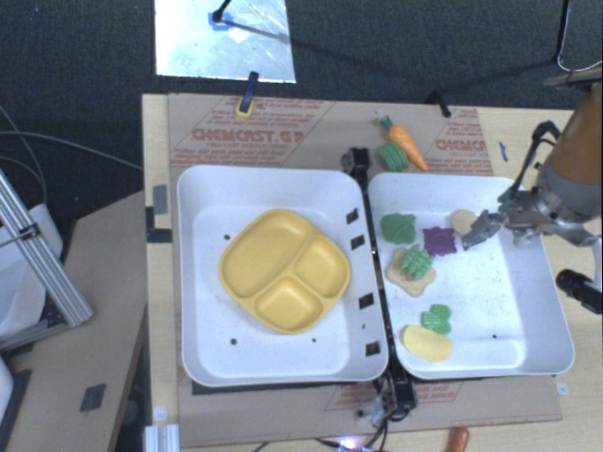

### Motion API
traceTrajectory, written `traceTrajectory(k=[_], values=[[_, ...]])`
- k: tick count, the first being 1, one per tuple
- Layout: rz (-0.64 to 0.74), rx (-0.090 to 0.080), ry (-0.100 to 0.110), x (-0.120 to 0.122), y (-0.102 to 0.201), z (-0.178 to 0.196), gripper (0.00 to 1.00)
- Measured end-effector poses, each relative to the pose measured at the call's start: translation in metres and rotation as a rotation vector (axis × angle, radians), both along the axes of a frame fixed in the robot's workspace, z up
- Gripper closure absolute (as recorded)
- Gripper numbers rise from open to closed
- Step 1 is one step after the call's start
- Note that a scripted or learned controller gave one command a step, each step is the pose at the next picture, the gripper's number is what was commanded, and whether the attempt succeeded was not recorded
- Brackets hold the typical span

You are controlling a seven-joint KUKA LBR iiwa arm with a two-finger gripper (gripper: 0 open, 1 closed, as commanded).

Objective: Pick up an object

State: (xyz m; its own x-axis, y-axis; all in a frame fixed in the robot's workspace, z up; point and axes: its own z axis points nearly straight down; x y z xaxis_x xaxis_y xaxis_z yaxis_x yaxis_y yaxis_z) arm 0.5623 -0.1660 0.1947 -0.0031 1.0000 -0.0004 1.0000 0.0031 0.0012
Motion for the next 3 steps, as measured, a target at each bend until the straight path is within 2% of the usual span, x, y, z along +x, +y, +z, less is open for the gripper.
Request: traceTrajectory(k=[1, 2, 3], values=[[0.003, -0.003, -0.015, -0.037, 0.015, 0.141, 0.00], [-0.002, 0.002, 0.006, -0.078, 0.053, -0.117, 0.00], [-0.001, 0.001, -0.001, -0.075, 0.051, -0.100, 1.00]])
